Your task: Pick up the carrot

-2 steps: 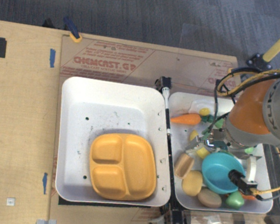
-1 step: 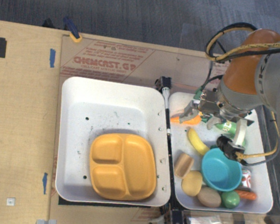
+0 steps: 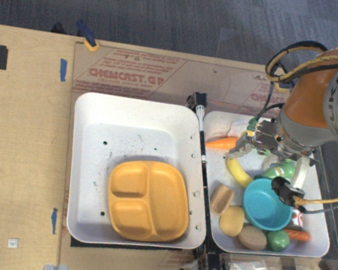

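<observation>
Left bin (image 3: 86, 151): yellow divided plate (image 3: 147, 200) sits toward near edge. Right bin (image 3: 323, 241): carrot (image 3: 222, 143) lies at far-left corner, against dividing wall, orange, roughly level. Banana (image 3: 236, 170) just below it. Tan food pieces (image 3: 232, 220) at near side, blue bowl (image 3: 266, 204) beside them, green item (image 3: 278, 239) at near edge. Gripper (image 3: 259, 143) hovers over far part of right bin, just right of carrot. Fingers spread, nothing between them. Arm (image 3: 321, 102) reaches in from right.
</observation>
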You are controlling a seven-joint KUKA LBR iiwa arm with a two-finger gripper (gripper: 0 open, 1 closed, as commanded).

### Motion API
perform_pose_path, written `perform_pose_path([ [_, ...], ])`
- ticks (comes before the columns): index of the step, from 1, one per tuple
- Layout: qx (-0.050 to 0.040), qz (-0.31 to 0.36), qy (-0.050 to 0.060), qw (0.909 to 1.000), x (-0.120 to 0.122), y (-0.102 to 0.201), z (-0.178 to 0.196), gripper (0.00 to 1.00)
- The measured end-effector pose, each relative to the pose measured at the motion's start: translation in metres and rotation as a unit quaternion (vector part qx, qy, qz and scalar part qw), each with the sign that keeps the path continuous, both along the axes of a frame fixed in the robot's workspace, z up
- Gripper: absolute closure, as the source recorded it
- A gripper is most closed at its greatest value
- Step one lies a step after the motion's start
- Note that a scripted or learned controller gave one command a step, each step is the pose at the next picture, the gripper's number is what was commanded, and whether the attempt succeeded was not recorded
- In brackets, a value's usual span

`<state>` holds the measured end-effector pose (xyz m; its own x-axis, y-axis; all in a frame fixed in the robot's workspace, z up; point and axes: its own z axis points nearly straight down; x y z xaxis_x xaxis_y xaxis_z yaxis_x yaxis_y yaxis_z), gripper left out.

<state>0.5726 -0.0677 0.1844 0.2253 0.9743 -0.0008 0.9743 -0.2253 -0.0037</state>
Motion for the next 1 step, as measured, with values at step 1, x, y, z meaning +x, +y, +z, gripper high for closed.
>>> perform_pose_path([
  [1, -0.0004, -0.052, -0.004, 0.9986, -0.0089, -0.025, -0.0893, 0.0],
])
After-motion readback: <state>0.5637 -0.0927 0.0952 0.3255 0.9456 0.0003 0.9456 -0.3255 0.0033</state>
